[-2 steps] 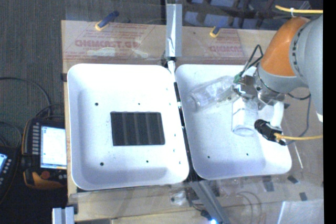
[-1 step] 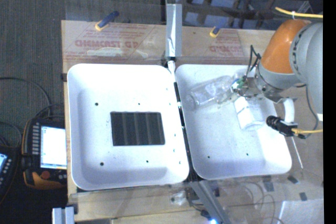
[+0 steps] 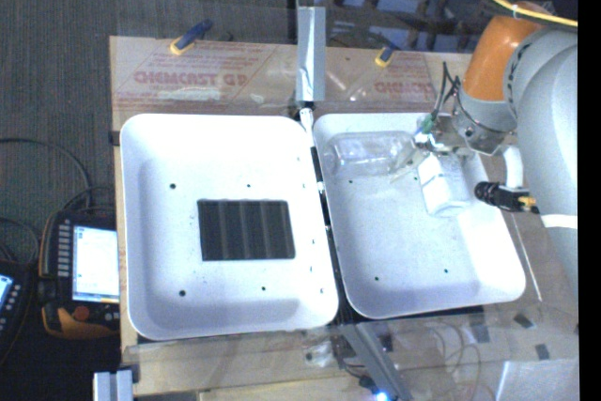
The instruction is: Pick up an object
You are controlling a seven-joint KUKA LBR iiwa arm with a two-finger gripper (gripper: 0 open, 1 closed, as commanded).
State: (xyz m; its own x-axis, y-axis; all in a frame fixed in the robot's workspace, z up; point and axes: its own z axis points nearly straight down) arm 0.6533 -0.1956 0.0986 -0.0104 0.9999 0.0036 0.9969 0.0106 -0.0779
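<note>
The grey arm (image 3: 554,127) comes in from the right edge of the view, its orange band (image 3: 493,56) sitting high above the far right corner of the right bin (image 3: 423,286). Below the band the wrist tips down and to the left, so that the jaws (image 3: 434,144) hang over the far right part of that bin. Whether the jaws are parted or closed I cannot tell (the wrist and cabling hide their tips).

Just under them lies a small white bottle (image 3: 438,188), resting on the bin floor near the right wall. Its long axis runs roughly from the far side toward the near side, tilted a little, with the upper end close to the jaws. To its left, along the far wall, lies a clear plastic bag (image 3: 371,153), crumpled and stretched mostly left to right.

The left bin (image 3: 160,155) holds a dark ribbed rectangular tray (image 3: 246,229), lying flat near its middle. Both bins rest side by side on the table (image 3: 216,75).
</note>
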